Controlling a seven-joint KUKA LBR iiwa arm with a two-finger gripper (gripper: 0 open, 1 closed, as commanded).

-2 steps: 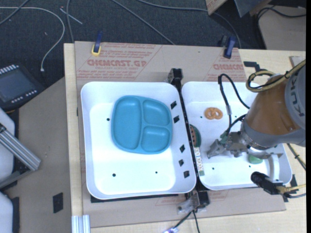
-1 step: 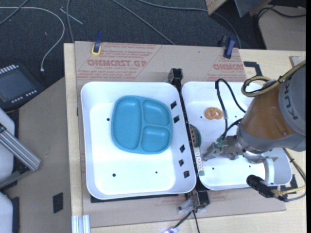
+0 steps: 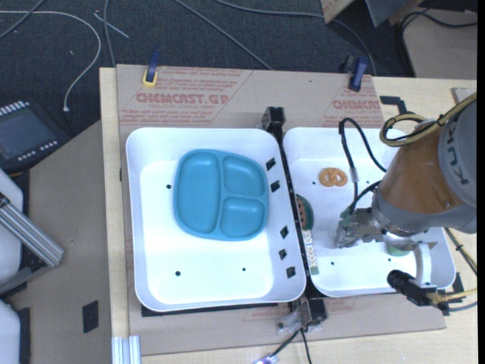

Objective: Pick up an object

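Observation:
A small tan pretzel-shaped object (image 3: 332, 177) lies in the right bin (image 3: 326, 275), toward its far side. A dark round object (image 3: 304, 212) sits at that bin's left wall, partly hidden by the divider. My gripper (image 3: 346, 233) is low over the right bin's floor, in front of the pretzel and right of the dark object. The arm's grey and orange body covers the bin's right part. A blue three-compartment plate (image 3: 221, 194) rests in the left bin (image 3: 151, 226).
Black clips line the divider between the two bins. A black cable (image 3: 356, 139) loops over the right bin's far side. Blue clamps hold the cardboard at the bench's far edge. A black fitting (image 3: 409, 285) sticks out near the right bin's front rim.

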